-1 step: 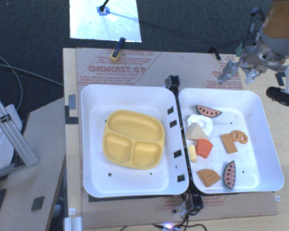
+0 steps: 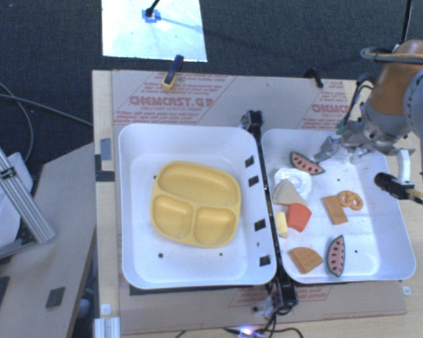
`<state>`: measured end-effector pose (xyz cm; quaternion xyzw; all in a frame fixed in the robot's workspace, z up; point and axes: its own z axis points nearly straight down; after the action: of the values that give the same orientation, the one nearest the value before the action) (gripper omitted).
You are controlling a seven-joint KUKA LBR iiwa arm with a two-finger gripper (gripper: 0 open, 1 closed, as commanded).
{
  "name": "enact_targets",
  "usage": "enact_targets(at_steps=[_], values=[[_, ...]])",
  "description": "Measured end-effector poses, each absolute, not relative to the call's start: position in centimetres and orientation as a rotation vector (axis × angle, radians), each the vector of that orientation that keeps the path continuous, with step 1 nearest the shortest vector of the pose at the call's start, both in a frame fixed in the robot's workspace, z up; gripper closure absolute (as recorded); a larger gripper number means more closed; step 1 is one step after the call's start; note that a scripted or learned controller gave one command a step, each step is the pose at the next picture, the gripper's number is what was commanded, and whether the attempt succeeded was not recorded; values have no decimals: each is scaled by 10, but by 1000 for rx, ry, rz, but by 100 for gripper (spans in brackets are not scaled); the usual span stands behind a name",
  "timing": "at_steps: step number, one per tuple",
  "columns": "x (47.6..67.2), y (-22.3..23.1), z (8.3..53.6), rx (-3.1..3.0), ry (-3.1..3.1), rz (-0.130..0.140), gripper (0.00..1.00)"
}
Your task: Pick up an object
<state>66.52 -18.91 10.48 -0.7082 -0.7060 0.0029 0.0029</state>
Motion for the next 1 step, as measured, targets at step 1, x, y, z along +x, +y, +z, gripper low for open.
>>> enact_targets(at_steps=[1], values=[[581,-208,82,-2221,-2213,6,0]])
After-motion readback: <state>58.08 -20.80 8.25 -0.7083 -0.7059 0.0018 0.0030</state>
